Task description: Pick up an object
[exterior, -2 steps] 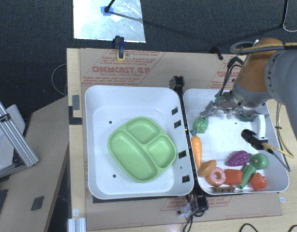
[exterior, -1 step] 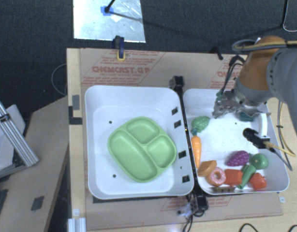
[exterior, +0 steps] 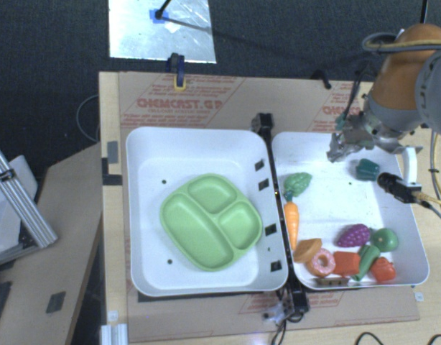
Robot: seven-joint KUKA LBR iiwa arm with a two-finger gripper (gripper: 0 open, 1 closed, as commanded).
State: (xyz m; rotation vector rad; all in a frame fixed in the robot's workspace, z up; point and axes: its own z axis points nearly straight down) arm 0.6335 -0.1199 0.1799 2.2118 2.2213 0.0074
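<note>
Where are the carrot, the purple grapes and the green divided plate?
carrot [exterior: 291, 223], camera view, middle of its orange body.
purple grapes [exterior: 353, 234], camera view, centre of the bunch.
green divided plate [exterior: 179, 228], camera view, floor of its large compartment.

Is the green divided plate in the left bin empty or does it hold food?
Empty: the green divided plate shows three bare compartments in the left bin.
</note>
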